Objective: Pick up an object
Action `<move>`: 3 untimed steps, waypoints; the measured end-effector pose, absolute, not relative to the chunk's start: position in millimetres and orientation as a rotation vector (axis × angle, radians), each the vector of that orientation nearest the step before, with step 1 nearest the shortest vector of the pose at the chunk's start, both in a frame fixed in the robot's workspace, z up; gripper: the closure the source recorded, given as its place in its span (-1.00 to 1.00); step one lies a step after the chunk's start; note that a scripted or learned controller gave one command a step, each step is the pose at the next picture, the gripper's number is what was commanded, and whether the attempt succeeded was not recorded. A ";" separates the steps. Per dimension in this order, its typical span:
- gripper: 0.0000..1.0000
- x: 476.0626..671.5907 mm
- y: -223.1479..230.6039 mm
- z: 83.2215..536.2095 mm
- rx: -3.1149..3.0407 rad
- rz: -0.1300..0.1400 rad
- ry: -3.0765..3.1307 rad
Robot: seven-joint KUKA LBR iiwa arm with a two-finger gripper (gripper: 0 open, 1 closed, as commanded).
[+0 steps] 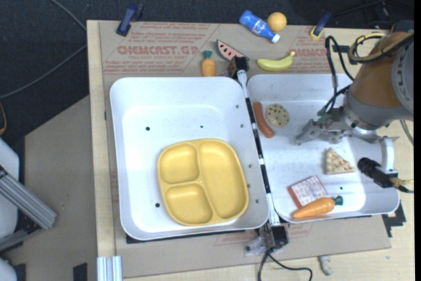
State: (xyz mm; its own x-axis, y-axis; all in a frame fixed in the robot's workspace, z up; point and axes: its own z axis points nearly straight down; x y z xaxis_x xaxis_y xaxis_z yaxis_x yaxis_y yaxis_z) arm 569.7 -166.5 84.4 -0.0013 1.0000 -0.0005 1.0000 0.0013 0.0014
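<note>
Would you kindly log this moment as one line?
claw: open, holding nothing | over right bin | nearest: cookie, pizza slice

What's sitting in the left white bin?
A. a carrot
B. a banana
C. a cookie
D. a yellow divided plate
D: the yellow divided plate lies in the left bin; the carrot and cookie are in the right bin.

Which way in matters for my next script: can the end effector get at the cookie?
Probably yes. The end effector sits just right of the cookie, bare bin floor between them; the sausage lies on its far side.
</note>
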 end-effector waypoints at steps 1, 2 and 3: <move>-1.00 621.7 -221.0 100.3 2.220 0.007 2.226; -1.00 643.7 -148.4 194.6 2.218 0.002 2.223; -1.00 646.8 -107.3 109.7 2.222 -0.003 2.227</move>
State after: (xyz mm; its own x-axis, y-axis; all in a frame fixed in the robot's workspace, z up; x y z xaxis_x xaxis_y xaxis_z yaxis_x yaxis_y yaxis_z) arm 646.8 -107.3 109.7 -0.0021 1.0000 0.0016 1.0000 0.0021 -0.0041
